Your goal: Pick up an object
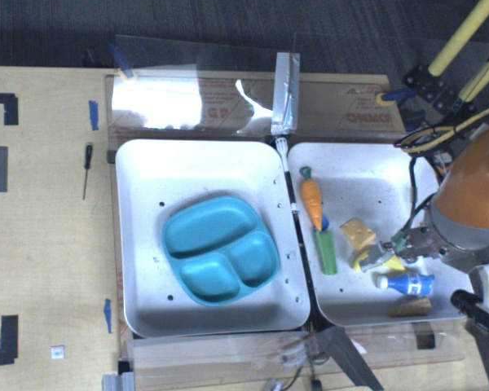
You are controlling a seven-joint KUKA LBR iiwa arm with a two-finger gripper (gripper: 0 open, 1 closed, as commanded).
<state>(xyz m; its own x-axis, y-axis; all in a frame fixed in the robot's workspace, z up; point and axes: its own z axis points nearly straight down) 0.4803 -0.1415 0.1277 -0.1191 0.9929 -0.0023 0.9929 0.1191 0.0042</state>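
Reaching in from the right, the arm (pixel 471 194) hangs low over the right bin (pixel 350 157), its gripper (pixel 389 253) above a yellow object (pixel 367 258) beside the blue-and-white bottle (pixel 406 284). Whether the gripper is open or closed cannot be told. Reddish print on the cardboard (pixel 228 104) behind is unreadable.

Both bins (pixel 138 218) are white, and the left one holds a bright blue divided plate (pixel 220 249). In the right bin lie an orange carrot (pixel 311 202) (green at its top), a green stick (pixel 327 251), a tan cracker (pixel 359 233), a blue-and-white bottle (pixel 406 283) and a brown piece (pixel 409 306).
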